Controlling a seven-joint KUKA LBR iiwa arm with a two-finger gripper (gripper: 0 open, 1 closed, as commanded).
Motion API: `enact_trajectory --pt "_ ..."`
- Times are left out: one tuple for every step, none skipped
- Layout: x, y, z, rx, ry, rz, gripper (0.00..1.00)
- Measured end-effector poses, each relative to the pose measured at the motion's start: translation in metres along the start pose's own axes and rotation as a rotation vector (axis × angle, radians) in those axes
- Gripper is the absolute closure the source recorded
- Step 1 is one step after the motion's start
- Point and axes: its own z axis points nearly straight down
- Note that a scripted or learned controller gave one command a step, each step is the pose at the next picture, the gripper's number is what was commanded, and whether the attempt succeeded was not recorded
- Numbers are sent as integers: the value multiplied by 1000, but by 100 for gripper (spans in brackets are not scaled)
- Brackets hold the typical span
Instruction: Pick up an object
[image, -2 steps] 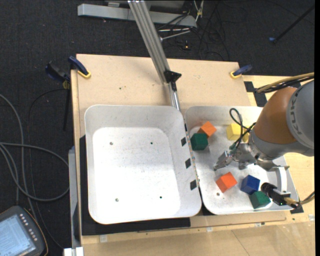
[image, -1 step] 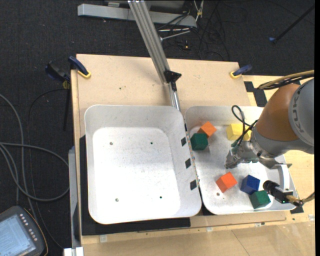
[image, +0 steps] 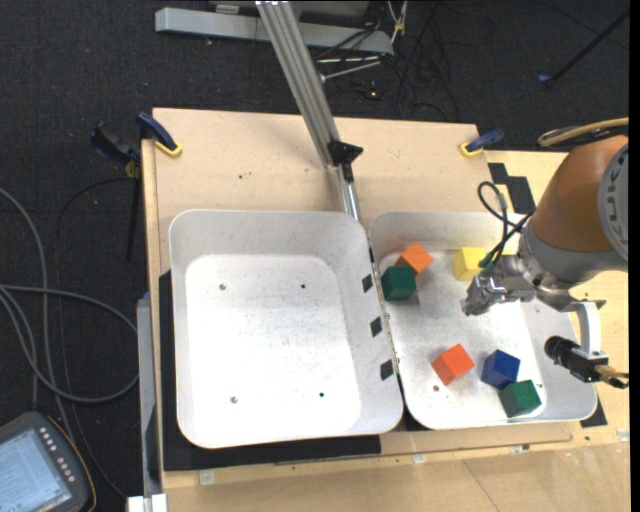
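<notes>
Several coloured blocks lie in the right bin (image: 420, 400). A yellow block (image: 466, 262) sits near its back, with a small orange block (image: 417, 258) and a dark green block (image: 399, 283) to its left. Toward the front lie an orange block (image: 453, 363), a blue block (image: 500, 367) and a green block (image: 520, 397). My gripper (image: 481, 299) hangs over the right bin's middle, just in front of and right of the yellow block. Nothing shows between its fingers.
The left bin (image: 200, 300) stands beside the right one, sharing a middle rim. A grey metal pole (image: 305, 80) slants in from the back to the bins' junction. Clamps (image: 160, 135) sit at the bench's back corners. Cables run over the floor on the left.
</notes>
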Motion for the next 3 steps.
enact_trajectory --pt "0 2 -53 -1 0 -1 100" --pt "45 36 -55 2 3 -5 100" --pt "93 64 -70 1 3 -6 100"
